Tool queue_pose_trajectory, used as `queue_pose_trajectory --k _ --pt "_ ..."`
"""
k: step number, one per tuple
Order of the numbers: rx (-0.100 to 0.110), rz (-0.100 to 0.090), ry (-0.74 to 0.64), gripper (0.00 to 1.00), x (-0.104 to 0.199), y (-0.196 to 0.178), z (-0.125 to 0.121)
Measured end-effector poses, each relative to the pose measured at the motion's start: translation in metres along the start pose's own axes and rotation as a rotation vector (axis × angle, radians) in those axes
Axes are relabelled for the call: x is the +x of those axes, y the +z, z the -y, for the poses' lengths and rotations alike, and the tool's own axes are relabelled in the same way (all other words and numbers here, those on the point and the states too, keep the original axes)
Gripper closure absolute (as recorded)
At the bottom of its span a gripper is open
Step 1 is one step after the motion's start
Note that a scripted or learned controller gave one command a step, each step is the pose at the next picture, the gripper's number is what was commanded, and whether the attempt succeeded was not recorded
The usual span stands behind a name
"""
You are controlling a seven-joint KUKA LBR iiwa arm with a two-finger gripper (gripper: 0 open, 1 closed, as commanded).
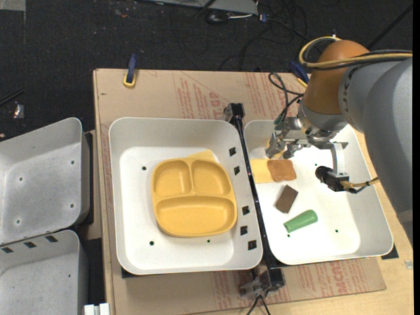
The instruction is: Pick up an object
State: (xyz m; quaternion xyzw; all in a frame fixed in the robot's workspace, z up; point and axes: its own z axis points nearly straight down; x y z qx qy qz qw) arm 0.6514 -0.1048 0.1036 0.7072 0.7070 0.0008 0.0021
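In the right bin (367, 241) lie an orange-brown square block (282, 170), a dark brown block (286, 199), a green cylinder (300, 221) and a flat yellow piece (260, 171) by the left wall. My gripper (283, 147) hangs over the bin's far left part, just above the orange-brown block's far edge. Nothing shows between its fingers.
The left bin (131, 241) holds a yellow divided tray (194, 197). A black divider (246, 176) runs between the two bins. The grey arm with its orange band (331, 77) covers the right bin's far right corner. Grey metal panels (39, 195) lie off the bench at left.
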Motion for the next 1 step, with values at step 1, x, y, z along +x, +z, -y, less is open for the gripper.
queue_pose_trajectory --k 1 --pt "-0.001 -0.001 -0.003 1.0 0.0027 -0.0434 -0.0033"
